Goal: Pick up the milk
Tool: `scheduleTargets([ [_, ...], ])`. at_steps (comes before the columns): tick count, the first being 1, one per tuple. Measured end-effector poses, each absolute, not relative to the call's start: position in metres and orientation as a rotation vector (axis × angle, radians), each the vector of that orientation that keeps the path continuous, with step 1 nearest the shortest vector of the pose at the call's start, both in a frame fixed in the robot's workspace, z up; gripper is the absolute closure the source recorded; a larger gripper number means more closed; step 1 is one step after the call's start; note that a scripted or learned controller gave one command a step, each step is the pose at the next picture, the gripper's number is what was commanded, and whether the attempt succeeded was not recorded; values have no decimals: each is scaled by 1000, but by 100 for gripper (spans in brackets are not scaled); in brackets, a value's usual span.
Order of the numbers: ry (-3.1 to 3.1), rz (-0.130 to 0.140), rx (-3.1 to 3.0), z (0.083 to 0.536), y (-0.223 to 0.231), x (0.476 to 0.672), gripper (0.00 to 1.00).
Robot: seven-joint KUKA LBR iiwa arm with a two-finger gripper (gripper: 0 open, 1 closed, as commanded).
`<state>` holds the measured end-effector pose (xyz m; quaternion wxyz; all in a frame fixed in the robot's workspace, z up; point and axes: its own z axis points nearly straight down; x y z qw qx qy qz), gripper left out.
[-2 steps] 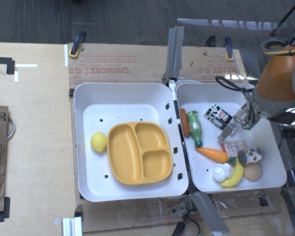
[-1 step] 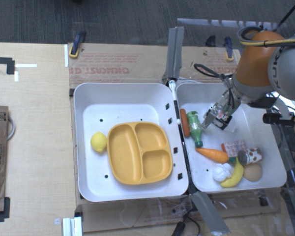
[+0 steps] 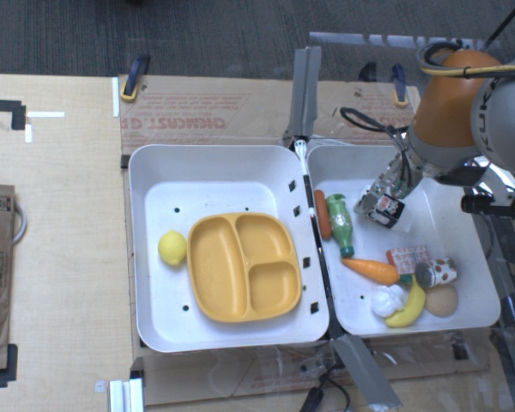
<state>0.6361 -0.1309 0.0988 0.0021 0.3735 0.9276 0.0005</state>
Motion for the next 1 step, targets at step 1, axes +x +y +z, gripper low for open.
scheduleTargets([
  [1, 2686, 2, 1622, 92, -158, 633, 100],
])
